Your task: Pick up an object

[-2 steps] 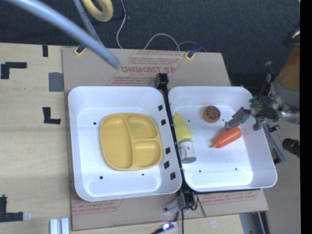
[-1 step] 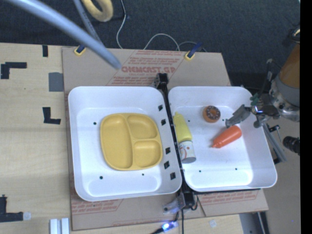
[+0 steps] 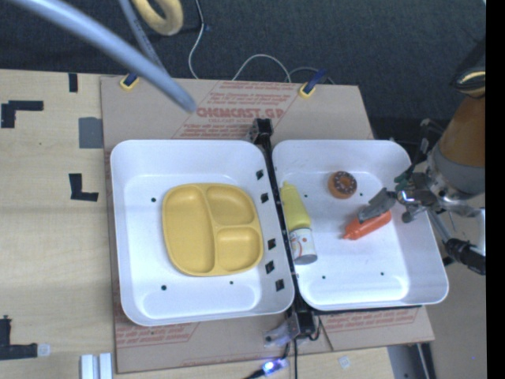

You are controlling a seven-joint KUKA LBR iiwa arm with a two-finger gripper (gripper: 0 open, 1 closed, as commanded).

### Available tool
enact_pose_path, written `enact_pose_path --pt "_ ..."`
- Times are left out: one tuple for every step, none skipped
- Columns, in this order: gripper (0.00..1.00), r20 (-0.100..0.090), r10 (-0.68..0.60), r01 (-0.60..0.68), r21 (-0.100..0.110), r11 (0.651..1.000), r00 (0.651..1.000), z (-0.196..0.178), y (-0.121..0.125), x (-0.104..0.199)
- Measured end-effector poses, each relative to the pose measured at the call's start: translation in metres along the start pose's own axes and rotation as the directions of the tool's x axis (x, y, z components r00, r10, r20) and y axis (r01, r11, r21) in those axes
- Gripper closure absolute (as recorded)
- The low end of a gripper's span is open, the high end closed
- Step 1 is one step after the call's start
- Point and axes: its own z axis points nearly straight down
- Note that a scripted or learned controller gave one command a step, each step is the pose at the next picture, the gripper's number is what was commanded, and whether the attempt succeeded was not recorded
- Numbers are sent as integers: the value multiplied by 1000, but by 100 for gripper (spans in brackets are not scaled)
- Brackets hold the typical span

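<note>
Camera view, looking down at a slant: two shallow white bins are seen side by side on a cardboard sheet printed with red lettering. The divider, where the two bins meet, is taken as the landmark for all places below.

Left bin, left of the divider: one yellow tray with three compartments is laid flat near the bin's middle, apart from the walls.

Right bin, right of the divider:
- One yellow bottle with a white labelled end is laid on its side just beside the divider and roughly parallel to it, the labelled end toward the near edge.
- One small round brown item, like a doughnut, is placed further right of the divider, toward the far side of the bin, apart from the bottle.
- One orange carrot-shaped item is laid at a tilt well right of the divider, nearer than the doughnut and right of the bottle.

Gripper: reached in from the right over the right bin's right part, with the grey and orange arm behind it. One dark finger is seen angled down toward the upper edge of the carrot, touching or just above it; which cannot be told. Whether the jaws are released or clenched cannot be told, and nothing is seen clearly between them.

Other: a grey pole is seen crossing the upper left, well left of the divider.
</note>
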Motion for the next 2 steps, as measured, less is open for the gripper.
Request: enact_pose_path --pt "0 0 0 0 1 1000 1000 50 -8 -6" --pt "0 -1 -1 1 1 1000 1000 94 -7 -3"
